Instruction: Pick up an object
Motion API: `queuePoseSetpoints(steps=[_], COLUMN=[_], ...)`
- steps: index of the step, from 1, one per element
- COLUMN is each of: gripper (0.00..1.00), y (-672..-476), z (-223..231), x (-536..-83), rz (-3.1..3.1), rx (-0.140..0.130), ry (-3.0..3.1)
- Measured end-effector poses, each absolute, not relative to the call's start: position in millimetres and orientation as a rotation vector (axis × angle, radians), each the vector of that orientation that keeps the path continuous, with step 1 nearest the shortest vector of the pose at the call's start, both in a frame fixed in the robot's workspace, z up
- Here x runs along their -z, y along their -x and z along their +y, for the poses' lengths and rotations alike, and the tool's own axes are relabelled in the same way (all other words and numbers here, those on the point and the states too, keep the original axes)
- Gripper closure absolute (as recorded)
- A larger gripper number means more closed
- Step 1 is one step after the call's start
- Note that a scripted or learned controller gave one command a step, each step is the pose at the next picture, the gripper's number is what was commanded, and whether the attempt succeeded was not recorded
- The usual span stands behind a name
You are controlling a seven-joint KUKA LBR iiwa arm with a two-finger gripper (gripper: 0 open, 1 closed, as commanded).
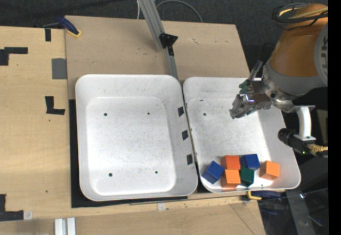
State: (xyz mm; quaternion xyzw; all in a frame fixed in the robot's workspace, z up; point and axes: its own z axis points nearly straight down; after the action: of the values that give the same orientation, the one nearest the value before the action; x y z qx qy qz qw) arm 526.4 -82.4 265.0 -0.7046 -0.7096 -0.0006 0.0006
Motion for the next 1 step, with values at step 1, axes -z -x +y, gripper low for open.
queuePoseSetpoints(steps=[1], gripper=[1.0], y=[-534.4], z=[-29.4], x=[-264.6], rz=[-2.228], rx=[0.0], ry=[2.212])
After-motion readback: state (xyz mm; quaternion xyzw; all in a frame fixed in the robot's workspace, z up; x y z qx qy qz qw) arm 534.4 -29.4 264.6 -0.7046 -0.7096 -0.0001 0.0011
